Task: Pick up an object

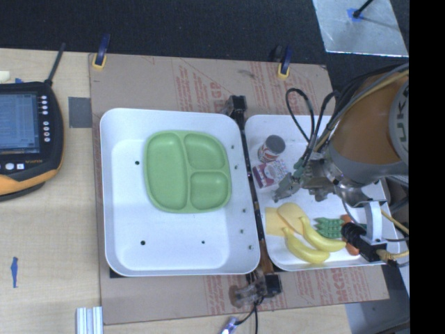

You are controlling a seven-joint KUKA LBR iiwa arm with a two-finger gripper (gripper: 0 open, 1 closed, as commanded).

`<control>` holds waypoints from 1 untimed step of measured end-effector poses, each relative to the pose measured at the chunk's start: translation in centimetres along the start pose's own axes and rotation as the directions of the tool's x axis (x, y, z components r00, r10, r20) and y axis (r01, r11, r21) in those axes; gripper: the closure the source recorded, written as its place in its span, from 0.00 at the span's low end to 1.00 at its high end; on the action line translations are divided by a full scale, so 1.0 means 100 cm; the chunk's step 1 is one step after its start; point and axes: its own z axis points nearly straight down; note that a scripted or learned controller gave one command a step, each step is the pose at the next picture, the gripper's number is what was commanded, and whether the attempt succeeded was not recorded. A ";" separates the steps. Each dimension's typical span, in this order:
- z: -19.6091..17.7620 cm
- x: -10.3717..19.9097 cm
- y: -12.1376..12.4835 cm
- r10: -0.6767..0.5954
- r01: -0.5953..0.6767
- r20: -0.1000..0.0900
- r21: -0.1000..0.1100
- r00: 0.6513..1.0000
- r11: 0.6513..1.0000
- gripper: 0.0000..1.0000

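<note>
Overhead, the single camera view looks down at a slant on two shallow white bins set side by side on a brown cardboard sheet. The left bin (122, 249) carries a pale green divided plate (186, 170), lying flat toward the bin's upper half, its three compartments facing up.

The right bin (259, 127) is the crowded one. A small can with a grey top (272, 149) stands near its upper left part, and just below the can lies a dark red and white packet (261, 176) close to the bin's left wall. Toward the lower half sit two yellow bananas (311, 241), curved and lying beside each other, touching a pale yellow flat piece (281, 219) on their upper left. Right of the bananas lies a green ridged item (327, 225), and beyond it something orange-red (350, 245), partly hidden by the arm's hardware.

The grey arm with its orange band (372, 120) reaches in from the right over the right bin, black cables looping above it. Its gripper (290, 186) hangs over the middle of that bin, between the can and the bananas, just above the yellow piece. Whether the jaws are spread or pressed together I cannot tell from this angle.

Left of the bins, a teach pendant (24, 141) with a screen rests on the wooden bench.
</note>
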 end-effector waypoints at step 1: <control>0.031 -0.076 0.073 0.003 -0.003 0.001 -0.001 1.000 1.000 0.00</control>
